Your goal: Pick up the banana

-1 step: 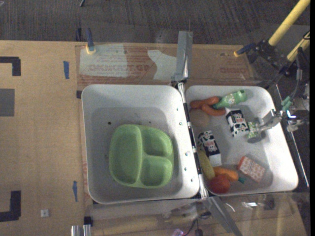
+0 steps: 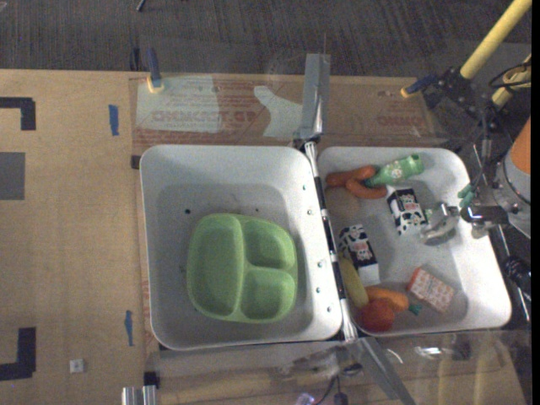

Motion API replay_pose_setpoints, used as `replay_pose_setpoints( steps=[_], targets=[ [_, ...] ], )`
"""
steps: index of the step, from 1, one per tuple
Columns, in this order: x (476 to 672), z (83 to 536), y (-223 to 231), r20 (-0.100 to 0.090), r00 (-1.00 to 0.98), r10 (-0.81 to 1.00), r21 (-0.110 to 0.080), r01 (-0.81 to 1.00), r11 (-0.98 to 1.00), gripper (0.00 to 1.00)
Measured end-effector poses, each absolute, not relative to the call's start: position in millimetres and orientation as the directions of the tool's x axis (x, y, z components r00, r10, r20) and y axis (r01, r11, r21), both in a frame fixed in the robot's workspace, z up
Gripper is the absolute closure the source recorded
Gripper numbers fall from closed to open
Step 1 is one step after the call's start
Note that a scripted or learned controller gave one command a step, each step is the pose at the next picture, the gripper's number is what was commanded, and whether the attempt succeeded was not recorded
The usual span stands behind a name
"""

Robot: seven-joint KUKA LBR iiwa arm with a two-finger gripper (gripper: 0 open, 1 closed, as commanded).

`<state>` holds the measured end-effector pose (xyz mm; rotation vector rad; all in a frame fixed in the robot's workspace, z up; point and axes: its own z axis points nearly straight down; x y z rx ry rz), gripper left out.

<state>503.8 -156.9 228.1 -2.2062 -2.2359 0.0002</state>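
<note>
Whether the jaws were open or closed could not be told; the gripper (image 2: 440,224) was seen at the right of the frame, above the right bin (image 2: 488,289), and nothing was visibly held in it. Just left of it a small milk carton (image 2: 406,210) was seen. The banana (image 2: 353,280) was found well apart, lower down against that bin's left wall, beside a tomato (image 2: 378,315) and carrot (image 2: 395,297). A green divided plate (image 2: 242,267) was seen in the left bin (image 2: 169,175).

The divided plate (image 2: 242,267) lay in the left bin (image 2: 160,175). Right of the plate, in the right bin (image 2: 481,285), lay the banana (image 2: 353,282), 2 cartons beyond it.
</note>
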Motion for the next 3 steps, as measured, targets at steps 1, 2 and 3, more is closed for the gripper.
replay_pose_setpoints(
  steps=[1,2,3],
  targets=[
    [479.0,118,-106,0.002,-0.256,0.967,-0.002,0.967,0.256,0.0],
    [551.5,87,-119,-0.003,-0.632,0.775,0.004,0.775,0.632,0.0],
    [553.5,99,-119,-0.008,-0.63,0.776,0.011,0.776,0.63,1.0]
  ],
)
